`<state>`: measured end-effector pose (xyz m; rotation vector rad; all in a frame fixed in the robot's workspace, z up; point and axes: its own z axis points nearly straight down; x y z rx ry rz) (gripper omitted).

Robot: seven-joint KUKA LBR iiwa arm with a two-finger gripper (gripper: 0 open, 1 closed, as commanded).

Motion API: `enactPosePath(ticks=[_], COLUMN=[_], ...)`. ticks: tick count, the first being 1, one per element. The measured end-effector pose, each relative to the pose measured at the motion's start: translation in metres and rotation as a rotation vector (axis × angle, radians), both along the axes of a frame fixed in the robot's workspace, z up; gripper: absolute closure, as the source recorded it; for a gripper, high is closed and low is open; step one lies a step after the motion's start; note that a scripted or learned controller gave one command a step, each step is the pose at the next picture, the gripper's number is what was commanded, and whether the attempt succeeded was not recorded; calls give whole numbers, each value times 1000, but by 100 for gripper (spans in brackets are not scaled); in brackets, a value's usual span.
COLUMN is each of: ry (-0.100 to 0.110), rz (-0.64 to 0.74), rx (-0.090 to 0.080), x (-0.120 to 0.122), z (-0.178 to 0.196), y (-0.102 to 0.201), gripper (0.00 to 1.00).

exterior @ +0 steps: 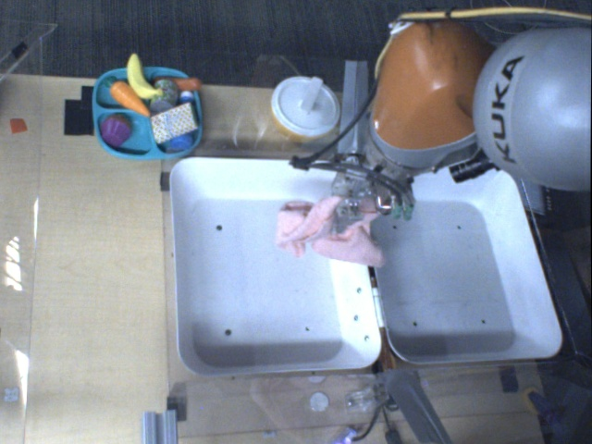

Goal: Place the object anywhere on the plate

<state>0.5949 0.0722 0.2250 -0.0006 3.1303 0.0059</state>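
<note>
1. Two white bins sit side by side mid-frame on a pale wooden bench [83,276]: left bin [240,340], right bin [481,331].
2. Pink cloth [319,232] lies crumpled at the upper right of the left bin, its right end touching the divide between the bins.
3. Gripper [356,213] sits directly over the cloth's right part; fingers hidden in the wrist clutter, so whether they are apart or together cannot be told.
4. Blue sectioned plate [100,135] at upper left holds toy food, well apart from the cloth.
5. Lidded cup [305,107] stands just above the left bin.
6. Dark floor [231,12] runs along the top of the frame.
</note>
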Motion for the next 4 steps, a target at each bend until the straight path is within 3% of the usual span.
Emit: enactPosePath(ticks=[3, 4], ry=[5, 5], rz=[2, 1], rx=[0, 0], x=[-81, -81], z=[-1, -1], y=[138, 138], gripper=[100, 0])
